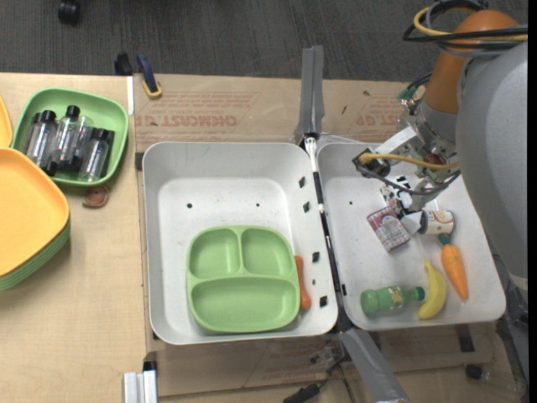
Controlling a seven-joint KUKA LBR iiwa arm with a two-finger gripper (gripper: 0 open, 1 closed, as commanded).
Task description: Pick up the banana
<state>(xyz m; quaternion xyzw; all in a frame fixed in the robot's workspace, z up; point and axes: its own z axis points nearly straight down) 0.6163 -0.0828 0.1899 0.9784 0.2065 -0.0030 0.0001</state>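
A yellow banana [434, 291] lies near the front of the right bin [352, 259], between a green bottle [390, 299] on its left and an orange carrot [454, 271] on its right. My gripper [394, 193] hangs over the upper middle of the same bin, well behind the banana, with cables around it. Just below the gripper lie a small pink-and-white packet [388, 227] and a small white cup-like item [437, 222]. Nothing shows between the fingers.
The left bin [168, 191] holds a green divided plate [243, 277], with a small orange carrot [301, 280] beside its right rim. Off to the left stand a green tray of dark bottles [71, 137] and stacked yellow plates [25, 225].
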